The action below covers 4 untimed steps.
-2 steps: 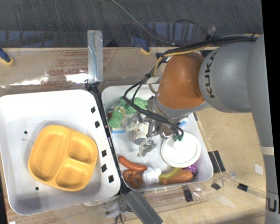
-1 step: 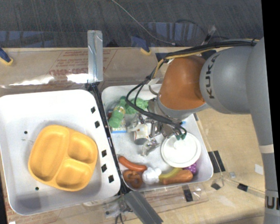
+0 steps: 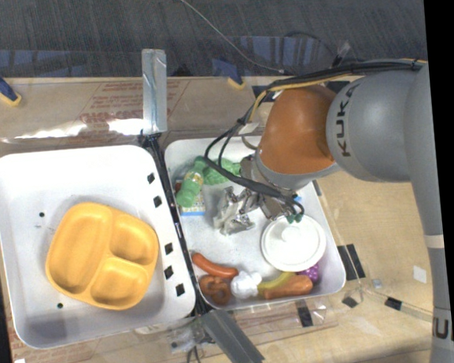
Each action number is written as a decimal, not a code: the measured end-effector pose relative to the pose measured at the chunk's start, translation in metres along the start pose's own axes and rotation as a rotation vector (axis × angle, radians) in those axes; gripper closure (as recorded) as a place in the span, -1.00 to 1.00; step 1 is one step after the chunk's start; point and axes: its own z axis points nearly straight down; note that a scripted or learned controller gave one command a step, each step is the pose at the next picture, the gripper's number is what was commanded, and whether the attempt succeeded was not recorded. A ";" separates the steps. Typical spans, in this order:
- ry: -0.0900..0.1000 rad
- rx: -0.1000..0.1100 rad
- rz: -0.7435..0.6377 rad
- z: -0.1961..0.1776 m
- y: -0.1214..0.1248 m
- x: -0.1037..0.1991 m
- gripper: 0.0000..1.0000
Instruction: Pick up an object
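My gripper (image 3: 235, 215) hangs low in the right bin (image 3: 329, 231), near its middle, under the orange wrist band. Just to its left lies a green bottle (image 3: 189, 186) with a blue-and-white label. A round white bowl (image 3: 293, 243) sits right of the gripper, almost touching it. Along the bin's front lie an orange sausage (image 3: 214, 263), a brown piece (image 3: 214, 290), a small white toy (image 3: 246, 284), a yellow banana (image 3: 278, 279) and purple grapes (image 3: 312, 273). I see nothing held in the gripper.
The left bin (image 3: 21, 179) holds a yellow divided plate (image 3: 101, 253). A black divider with tape marks (image 3: 167, 221) runs between the bins. The grey arm (image 3: 373, 132) covers the right bin's far right corner, with black cables looping over it.
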 end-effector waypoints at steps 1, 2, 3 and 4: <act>-0.009 0.005 0.099 -0.128 -0.017 -0.050 1.00; 0.004 0.000 -0.086 -0.103 -0.085 -0.016 1.00; 0.000 0.001 -0.015 -0.133 -0.040 -0.050 1.00; 0.001 0.001 -0.014 -0.132 -0.041 -0.049 -1.00</act>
